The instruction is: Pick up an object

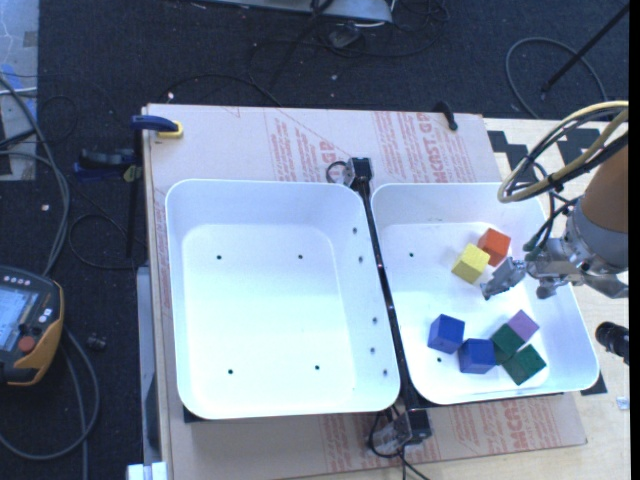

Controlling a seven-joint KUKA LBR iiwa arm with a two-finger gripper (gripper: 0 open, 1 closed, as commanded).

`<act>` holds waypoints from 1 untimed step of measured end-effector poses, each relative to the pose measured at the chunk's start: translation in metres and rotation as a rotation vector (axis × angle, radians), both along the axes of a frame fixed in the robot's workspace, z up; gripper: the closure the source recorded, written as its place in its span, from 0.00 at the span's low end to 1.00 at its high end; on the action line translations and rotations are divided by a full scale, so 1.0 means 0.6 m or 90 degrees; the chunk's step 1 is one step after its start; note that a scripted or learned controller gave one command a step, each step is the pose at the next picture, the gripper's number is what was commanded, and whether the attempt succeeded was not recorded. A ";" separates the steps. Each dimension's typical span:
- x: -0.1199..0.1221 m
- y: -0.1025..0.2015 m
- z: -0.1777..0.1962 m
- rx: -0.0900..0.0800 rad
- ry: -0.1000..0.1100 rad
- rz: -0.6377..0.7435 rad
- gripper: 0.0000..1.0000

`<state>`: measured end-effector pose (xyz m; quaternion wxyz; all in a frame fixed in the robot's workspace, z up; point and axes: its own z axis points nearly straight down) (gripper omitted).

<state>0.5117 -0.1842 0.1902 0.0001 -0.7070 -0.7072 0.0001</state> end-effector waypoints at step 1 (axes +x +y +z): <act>0.096 -0.049 -0.174 0.001 0.002 0.000 0.00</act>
